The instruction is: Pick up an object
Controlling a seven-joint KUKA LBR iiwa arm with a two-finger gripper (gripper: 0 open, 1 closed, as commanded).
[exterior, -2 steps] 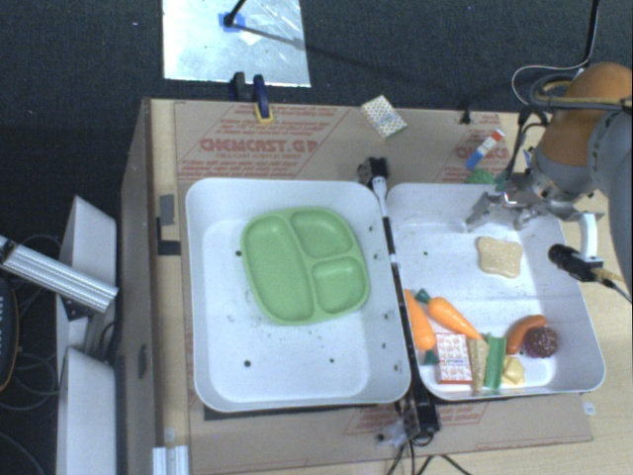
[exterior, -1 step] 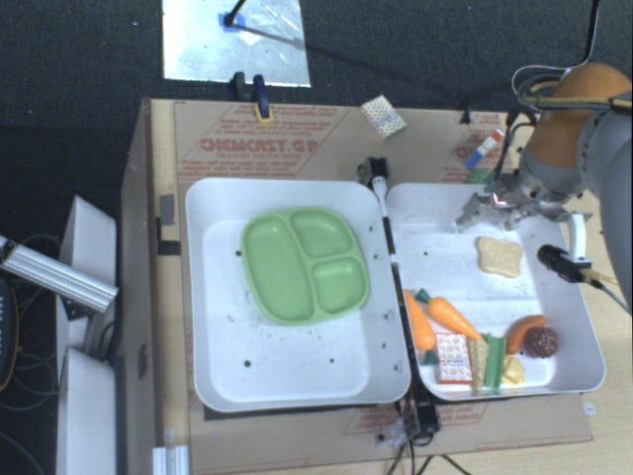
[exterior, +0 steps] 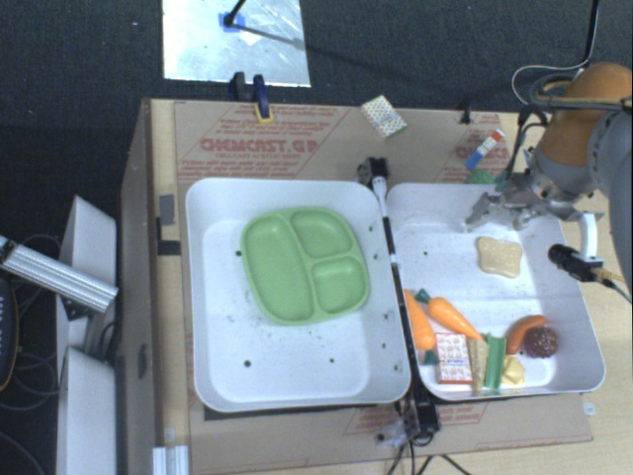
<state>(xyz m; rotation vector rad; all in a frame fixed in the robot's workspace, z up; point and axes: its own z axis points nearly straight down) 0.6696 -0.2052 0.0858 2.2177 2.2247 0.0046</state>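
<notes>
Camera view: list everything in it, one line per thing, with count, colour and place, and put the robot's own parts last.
Bins: 2, white, side by side on the bench.
Divided plate: 1, green, in the left bin.
Bread-shaped piece: 1, beige, upper part of the right bin.
Carrots: 2, orange, right bin by its left wall.
Small box: 1, red and white, right bin's front edge.
Round piece: 1, dark red, right bin's front right corner.
Clamp: 1, blue and yellow, bench's back edge.
Arm: 1, grey with orange band, at right.
Gripper: 1, metal, over the right bin's back.
</notes>
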